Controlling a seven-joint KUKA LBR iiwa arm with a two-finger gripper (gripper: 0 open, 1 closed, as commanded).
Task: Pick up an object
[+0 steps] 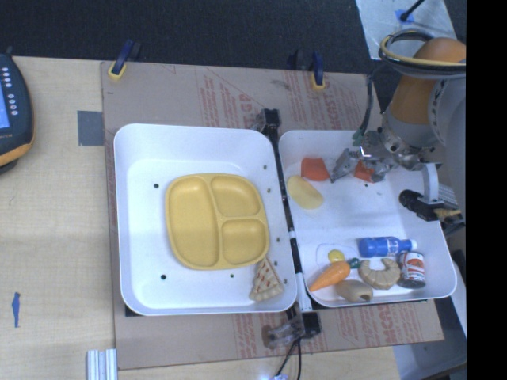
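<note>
Grey claw (358, 167) low in right bin (444, 283), beside orange-red block (314, 169), finger spread impossible to tell

A divided plate (218, 220) lies in the left bin (135, 157).

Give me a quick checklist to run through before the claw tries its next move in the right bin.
1. Claw over the right bin: ok.
2. Object held in claw: cannot tell; an orange-red piece sits right against it.
3. Nearest free target, the orange block: ok, lying apart just beside the claw.
4. Yellow lemon-like piece separate from its neighbours: ok.
5. Carrot, blue bottle and can spaced apart: not ok, crowded at the near wall.
</note>
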